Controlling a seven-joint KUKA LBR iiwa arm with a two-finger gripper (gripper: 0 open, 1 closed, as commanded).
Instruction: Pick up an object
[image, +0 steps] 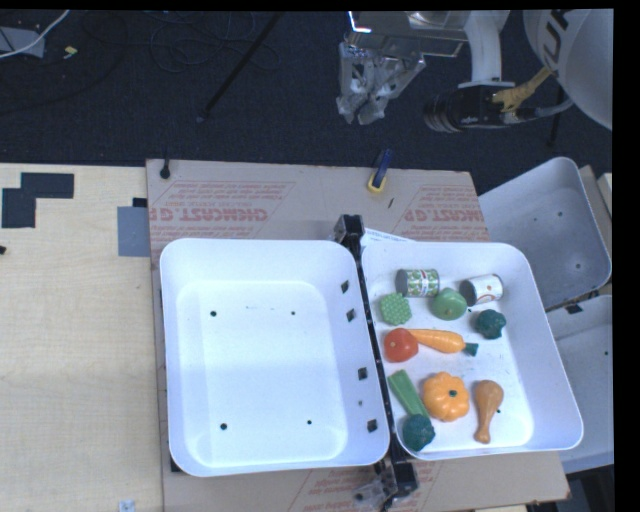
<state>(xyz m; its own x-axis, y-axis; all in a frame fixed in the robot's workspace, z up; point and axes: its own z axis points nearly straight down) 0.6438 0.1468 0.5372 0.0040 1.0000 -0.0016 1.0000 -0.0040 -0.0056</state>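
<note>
Toy foods crowd the right bin (555, 400) on the surface (70, 330). Nearest the camera lie a dark green piece (418, 432), a tan drumstick (486, 406), an orange pumpkin (445, 396) and a long green vegetable (404, 390). Behind them sit a red tomato (400, 345) touching a carrot (441, 341), a dark broccoli floret (489, 323), a bumpy green piece (395, 308) and a round green piece (449, 304). Farthest back lie a green-labelled can (417, 282) and a white can (484, 289) on their sides, their labels too small to read. The left bin (180, 300) adjoins. Beyond, cardboard (250, 205) carries mirrored, illegible red print. The tool (368, 95) hangs over the dark floor (200, 80), well apart from both bins, holding nothing; how far open cannot be told.
</note>
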